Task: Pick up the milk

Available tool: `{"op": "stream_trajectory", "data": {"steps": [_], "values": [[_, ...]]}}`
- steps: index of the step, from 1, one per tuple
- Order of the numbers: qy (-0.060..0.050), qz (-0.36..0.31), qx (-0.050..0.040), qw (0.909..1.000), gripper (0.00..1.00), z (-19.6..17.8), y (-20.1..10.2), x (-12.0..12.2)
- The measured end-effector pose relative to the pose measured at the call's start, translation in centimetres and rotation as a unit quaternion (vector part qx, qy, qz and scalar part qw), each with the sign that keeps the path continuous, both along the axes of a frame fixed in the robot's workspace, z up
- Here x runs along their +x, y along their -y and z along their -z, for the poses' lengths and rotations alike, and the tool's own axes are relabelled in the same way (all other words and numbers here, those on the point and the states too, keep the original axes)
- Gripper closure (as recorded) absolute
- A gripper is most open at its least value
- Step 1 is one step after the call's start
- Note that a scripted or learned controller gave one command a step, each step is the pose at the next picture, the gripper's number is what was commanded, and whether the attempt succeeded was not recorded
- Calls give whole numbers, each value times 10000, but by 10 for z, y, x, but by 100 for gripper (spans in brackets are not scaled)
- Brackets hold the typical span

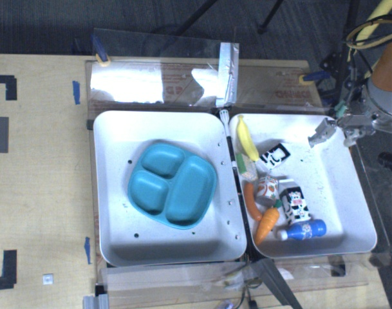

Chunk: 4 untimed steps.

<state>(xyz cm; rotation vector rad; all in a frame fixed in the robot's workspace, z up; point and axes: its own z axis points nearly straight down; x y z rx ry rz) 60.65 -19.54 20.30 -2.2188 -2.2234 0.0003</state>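
End effector (323, 134) over right bin (350, 192) top-right rim, grip state unclear. Milk (294, 205) crowded among carrot (267, 223), bottle (303, 230); bin's right half open.

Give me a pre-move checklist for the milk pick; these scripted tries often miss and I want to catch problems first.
1. Milk carton in view in the right bin: ok.
2. Room around the milk: not ok; the blue bottle lies against it and the carrot is close.
3. Gripper over the milk: not ok; it sits near the bin's far right corner.
4. Fingers open: cannot tell.
5. Gripper free of objects: ok, nothing seen at its tip.
6. Banana out of the likely path: ok.
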Motion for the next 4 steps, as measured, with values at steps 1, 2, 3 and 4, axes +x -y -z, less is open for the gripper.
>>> {"op": "stream_trajectory", "data": {"steps": [1,2,3,4], "values": [[-13,821,3,9966,0,46,-81,-36],[-11,-333,7,9994,0,36,-78,-80],[40,-584,-10,9983,0,116,-67,-70],[60,-577,-14,9983,100,105,-67,-69]]}}
